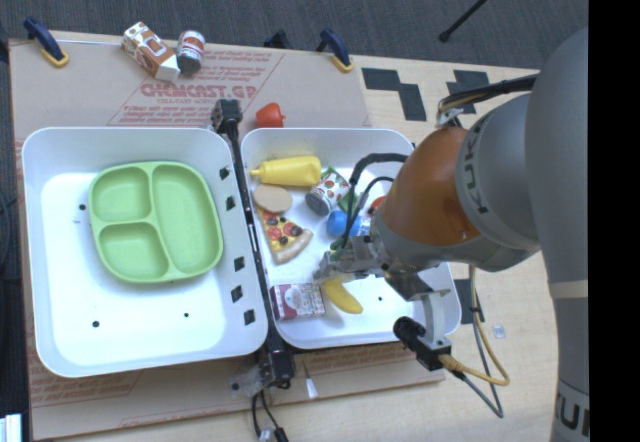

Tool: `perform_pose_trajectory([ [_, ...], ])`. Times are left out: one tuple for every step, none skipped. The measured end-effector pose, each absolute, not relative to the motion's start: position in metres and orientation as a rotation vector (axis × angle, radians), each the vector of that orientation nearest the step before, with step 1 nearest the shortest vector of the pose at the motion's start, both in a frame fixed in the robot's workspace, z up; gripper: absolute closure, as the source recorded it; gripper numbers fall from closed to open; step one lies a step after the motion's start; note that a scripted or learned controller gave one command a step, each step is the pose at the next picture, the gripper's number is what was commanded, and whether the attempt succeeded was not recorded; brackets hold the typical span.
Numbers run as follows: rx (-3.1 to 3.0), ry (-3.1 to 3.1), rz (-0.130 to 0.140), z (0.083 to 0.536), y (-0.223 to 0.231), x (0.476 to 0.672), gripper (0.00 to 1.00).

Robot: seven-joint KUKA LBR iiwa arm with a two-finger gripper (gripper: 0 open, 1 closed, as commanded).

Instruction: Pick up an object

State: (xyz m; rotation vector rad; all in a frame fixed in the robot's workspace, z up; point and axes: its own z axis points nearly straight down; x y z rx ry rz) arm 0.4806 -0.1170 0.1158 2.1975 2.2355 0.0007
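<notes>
The right bin (300, 138) holds a yellow mustard bottle (288, 170), a tan bun (272, 199), a pizza slice (285, 238), a small can (327, 194), a blue item (339, 223), a banana (343, 296) and a dark red packet (298, 301). My gripper (338, 267) hangs low over the bin's middle, just above the banana and right of the pizza slice. The bulky grey and orange wrist (440, 200) covers most of it and hides the bin's right part.
The left bin (40, 260) carries a green divided plate (155, 220). Behind the bins, on cardboard (300, 80), lie a small carton (147, 48), a can (190, 50) and a red item (269, 115). Blue clamps (336, 48) grip the board's far edge. Cables (470, 370) trail at the front right.
</notes>
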Motion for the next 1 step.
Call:
perform_pose_trajectory([
  [2.214, 2.225, 0.000, 0.2664, -0.1618, 0.4786, 1.00],
])
